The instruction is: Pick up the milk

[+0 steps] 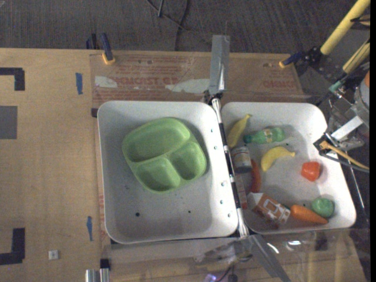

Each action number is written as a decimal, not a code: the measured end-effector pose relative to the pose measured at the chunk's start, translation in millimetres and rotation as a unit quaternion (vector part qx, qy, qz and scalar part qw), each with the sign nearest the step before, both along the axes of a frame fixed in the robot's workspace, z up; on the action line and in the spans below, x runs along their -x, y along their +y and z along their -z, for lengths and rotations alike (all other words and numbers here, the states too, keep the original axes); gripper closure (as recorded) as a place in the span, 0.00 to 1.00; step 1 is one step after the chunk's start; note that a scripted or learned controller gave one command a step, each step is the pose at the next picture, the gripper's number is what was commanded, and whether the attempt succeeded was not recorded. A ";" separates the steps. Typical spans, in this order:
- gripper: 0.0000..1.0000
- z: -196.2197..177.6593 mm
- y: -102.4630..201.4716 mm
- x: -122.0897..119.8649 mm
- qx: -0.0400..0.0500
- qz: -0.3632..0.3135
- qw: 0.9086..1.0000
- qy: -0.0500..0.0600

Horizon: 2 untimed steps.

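The milk (271, 208) is a small white carton with orange-brown print. It lies on its side near the front edge of the right bin (294, 111), between a red sausage-like piece (255, 175) and a carrot (306, 215). My gripper (336, 140) hangs at the right rim of that bin, up and to the right of the milk and well apart from it. Nothing shows between its tips.
The right bin also holds two bananas (237, 129) (275, 156), a green bottle (265, 136), a can (240, 158), an orange-red pepper (311, 170) and a green piece (323, 207). The left bin (111, 175) holds a green divided plate (165, 154). Yellow-handled clamps (343, 25) stand at the back right.
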<state>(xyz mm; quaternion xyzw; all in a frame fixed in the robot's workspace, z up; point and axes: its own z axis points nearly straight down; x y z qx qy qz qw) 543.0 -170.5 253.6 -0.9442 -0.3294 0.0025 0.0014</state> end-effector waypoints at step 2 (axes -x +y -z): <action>0.00 38.5 41.8 0.9 0.000 0.023 1.000 0.001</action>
